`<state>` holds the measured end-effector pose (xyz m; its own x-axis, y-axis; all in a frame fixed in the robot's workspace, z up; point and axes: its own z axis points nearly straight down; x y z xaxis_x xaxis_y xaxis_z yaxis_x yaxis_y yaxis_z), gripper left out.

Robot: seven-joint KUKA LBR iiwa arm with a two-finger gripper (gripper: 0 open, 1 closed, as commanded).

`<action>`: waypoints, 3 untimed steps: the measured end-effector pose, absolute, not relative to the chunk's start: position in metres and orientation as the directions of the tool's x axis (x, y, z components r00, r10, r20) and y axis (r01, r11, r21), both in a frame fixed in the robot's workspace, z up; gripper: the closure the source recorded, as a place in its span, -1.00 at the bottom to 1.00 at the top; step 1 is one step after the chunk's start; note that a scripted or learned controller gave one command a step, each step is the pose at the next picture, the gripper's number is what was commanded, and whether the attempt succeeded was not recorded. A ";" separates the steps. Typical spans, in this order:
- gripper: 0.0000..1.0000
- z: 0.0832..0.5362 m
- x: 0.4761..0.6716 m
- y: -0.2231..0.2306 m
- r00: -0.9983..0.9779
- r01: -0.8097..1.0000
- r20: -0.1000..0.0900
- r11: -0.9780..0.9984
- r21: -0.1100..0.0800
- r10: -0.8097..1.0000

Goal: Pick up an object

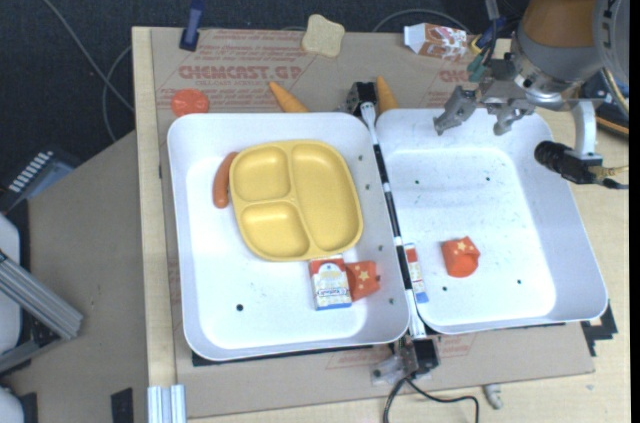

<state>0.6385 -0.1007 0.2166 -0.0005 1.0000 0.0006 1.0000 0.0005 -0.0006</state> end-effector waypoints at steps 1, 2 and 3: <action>-1.00 0.084 0.563 -0.118 0.001 1.000 0.000 -0.001 -0.001 1.000; -1.00 0.084 0.512 -0.108 0.001 1.000 0.001 -0.001 -0.003 1.000; 1.00 0.094 0.512 -0.108 0.001 1.000 0.001 -0.001 0.000 1.000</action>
